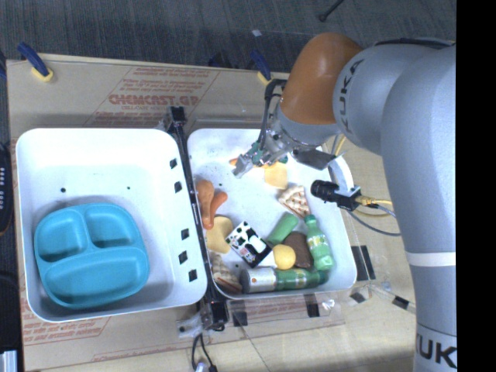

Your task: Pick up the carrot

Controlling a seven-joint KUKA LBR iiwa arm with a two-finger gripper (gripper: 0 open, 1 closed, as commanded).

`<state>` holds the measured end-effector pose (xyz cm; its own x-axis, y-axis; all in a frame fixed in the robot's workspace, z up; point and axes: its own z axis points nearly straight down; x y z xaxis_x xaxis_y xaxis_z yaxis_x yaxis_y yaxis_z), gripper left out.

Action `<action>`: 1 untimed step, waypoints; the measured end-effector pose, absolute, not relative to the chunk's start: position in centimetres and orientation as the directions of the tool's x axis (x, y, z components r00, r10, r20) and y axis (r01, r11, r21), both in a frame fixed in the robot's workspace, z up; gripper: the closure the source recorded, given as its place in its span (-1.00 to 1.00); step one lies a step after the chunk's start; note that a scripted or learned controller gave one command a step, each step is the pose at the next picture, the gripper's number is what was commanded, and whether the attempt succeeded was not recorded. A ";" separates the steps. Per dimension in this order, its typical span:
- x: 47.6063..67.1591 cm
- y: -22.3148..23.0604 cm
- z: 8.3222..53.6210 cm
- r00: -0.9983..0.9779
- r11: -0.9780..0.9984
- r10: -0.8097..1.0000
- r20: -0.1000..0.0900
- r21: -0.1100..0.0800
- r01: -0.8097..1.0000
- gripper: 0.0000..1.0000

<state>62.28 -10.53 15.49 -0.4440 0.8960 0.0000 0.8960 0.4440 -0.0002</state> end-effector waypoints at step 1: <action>62.3 -10.7 16.4 -0.449 0.449 0.894 -0.003 -0.007 0.894 1.00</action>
